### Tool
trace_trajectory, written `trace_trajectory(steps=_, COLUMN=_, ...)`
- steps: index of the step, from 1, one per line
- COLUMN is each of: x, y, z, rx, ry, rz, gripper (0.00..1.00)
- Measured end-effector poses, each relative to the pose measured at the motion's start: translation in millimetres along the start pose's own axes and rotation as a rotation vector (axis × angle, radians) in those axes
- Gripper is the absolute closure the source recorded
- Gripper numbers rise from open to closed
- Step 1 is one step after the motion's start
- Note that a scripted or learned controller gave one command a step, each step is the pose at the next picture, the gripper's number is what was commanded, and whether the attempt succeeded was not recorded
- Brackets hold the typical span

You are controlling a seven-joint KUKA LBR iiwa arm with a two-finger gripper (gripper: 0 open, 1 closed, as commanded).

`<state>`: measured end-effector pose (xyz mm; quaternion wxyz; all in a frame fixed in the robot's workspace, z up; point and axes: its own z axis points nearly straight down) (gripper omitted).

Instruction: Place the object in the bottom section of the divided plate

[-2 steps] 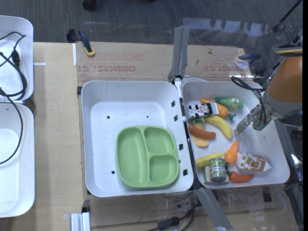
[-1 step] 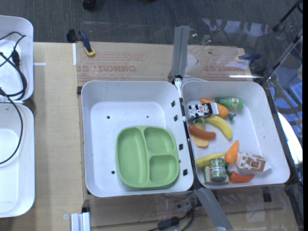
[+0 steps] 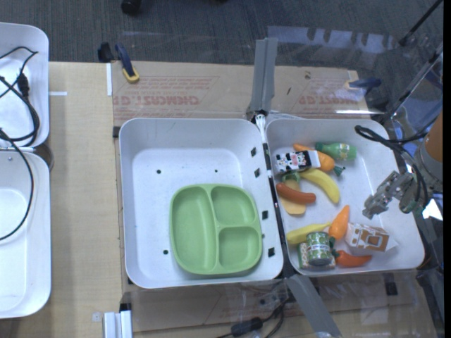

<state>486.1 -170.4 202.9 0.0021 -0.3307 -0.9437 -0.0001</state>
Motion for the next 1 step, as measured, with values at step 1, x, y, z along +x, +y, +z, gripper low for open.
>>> trace_trajectory(steps=1, x=45.5, y=43.9, z=114.3, rx=0.000, ry=0.000, rz=0.304, gripper=1.00)
